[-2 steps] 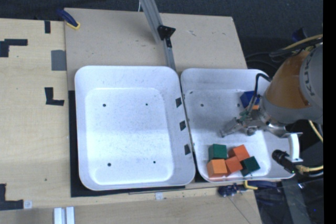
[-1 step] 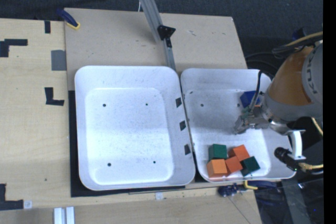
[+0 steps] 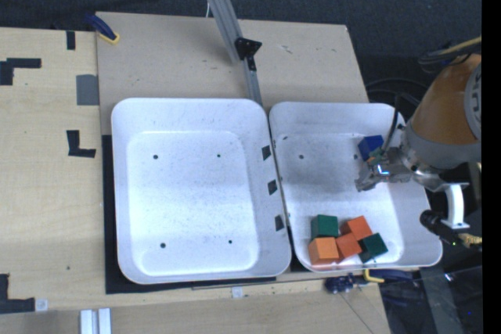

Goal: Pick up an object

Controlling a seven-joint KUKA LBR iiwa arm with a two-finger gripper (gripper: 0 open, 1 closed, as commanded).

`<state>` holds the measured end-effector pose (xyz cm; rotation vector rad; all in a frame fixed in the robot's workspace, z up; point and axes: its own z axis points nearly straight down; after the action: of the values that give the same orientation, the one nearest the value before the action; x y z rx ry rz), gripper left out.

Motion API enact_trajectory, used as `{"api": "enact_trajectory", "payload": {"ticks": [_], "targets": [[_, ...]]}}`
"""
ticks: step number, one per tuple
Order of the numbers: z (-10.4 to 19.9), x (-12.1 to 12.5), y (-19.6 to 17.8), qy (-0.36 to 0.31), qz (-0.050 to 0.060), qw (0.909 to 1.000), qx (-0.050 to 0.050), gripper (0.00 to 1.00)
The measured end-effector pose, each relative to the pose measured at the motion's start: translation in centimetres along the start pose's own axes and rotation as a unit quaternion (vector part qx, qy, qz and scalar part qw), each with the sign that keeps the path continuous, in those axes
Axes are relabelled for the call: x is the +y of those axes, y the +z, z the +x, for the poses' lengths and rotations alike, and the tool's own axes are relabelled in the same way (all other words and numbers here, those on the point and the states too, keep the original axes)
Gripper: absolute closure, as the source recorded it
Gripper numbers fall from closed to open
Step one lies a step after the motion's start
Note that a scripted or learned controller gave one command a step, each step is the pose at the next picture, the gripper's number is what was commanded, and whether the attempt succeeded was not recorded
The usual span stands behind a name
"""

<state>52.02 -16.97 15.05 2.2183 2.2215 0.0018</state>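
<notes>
- Reaching in from the right, my grey arm with its orange band (image 3: 446,109) hung over the right-hand shallow white bin (image 3: 329,129).
- My two-finger gripper (image 3: 374,172) sat low by that bin's right wall; whether it was clenched or released, I could not tell.
- A small blue block (image 3: 370,145) lay just beside it, touching or not I could not tell.
- Two orange cubes (image 3: 323,249) (image 3: 358,228) and two dark green cubes (image 3: 325,226) (image 3: 373,246) clustered at the near edge.
- The left-hand white bin (image 3: 192,109) stood alongside.

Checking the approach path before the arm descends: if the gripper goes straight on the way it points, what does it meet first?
The gripper points down-left into the right bin. It would likely meet the bin's bare floor first, though depth is unclear. The blue block sits beside it, off that line.
</notes>
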Motion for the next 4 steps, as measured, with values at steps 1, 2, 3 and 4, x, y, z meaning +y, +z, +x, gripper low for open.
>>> {"api": "enact_trajectory", "payload": {"ticks": [1, 2, 3, 4], "targets": [[1.1, 0.1, -5.4, -0.001, -0.001, 1.0, 0.0, 1.0], [1.9, 0.9, -10.9, -0.001, -0.001, 1.0, 0.0, 1.0], [7.1, 0.9, -10.5, -0.002, 0.002, 1.0, 0.001, 1.0], [12.7, 2.4, -9.0, -0.003, 0.003, 1.0, 0.001, 1.0]]}}
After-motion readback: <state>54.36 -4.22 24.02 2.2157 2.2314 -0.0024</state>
